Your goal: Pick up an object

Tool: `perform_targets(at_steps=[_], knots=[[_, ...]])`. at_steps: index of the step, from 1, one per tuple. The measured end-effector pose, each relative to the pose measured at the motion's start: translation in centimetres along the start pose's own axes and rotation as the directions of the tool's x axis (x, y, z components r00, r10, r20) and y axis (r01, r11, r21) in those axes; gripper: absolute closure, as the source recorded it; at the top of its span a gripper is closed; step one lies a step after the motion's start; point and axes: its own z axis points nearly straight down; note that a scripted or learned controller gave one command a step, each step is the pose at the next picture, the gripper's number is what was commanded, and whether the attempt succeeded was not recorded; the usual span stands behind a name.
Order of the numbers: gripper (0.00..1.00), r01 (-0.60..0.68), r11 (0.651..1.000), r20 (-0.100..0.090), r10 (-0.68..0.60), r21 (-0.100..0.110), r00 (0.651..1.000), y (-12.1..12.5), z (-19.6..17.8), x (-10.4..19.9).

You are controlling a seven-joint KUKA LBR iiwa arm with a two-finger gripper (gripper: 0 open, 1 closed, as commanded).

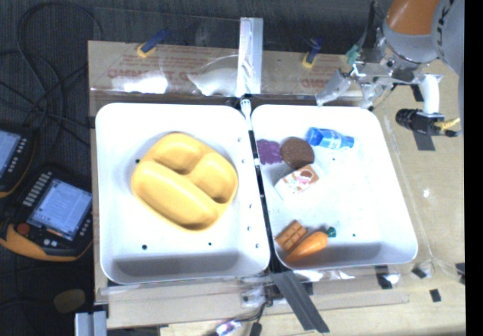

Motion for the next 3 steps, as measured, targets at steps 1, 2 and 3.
perform_targets(at_steps=[1,2,3], knots=[[0.00,0.110,0.994,0.000,-0.110,-0.002,0.994,-2.9,15.9,3.5],[0.00,0.164,0.986,-0.006,-0.164,0.004,0.986,-0.5,16.6,1.1],[1.00,0.166,0.986,-0.004,-0.166,0.001,0.986,-0.4,15.7,1.1]])
